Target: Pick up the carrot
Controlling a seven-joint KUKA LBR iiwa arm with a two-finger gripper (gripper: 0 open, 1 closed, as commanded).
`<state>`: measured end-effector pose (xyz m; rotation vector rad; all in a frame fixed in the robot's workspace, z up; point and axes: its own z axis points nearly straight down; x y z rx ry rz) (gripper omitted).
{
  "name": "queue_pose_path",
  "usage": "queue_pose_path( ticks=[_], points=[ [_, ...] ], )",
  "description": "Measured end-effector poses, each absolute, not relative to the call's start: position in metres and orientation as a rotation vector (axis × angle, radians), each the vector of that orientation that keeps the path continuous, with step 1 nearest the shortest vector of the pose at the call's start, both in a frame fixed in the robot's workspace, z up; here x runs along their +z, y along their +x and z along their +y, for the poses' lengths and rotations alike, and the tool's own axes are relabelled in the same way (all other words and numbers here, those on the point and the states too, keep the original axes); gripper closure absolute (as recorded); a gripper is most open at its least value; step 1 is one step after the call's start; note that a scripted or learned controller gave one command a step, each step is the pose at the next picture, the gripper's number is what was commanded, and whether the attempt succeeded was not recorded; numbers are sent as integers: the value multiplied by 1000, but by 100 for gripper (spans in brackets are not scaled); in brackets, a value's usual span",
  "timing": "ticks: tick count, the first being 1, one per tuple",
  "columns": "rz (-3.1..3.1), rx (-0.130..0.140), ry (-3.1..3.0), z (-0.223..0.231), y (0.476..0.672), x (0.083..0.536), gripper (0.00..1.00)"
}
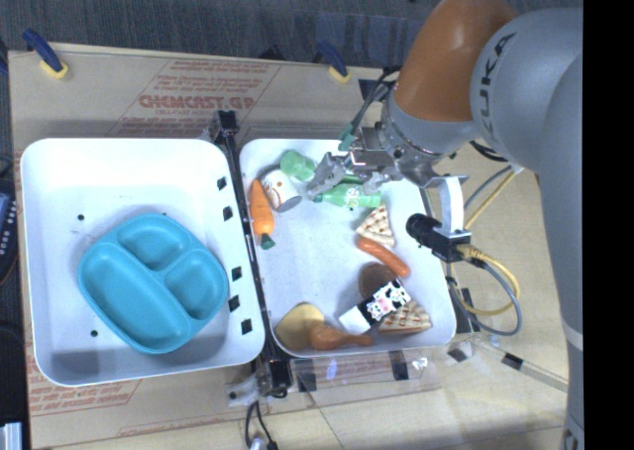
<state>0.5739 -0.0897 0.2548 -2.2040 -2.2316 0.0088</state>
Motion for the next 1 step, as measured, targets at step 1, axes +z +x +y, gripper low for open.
queue_pose_path(
  ticks=[1],
  points=[
    [-2146, 16, -2282, -13, 583, 188, 0]
  ],
)
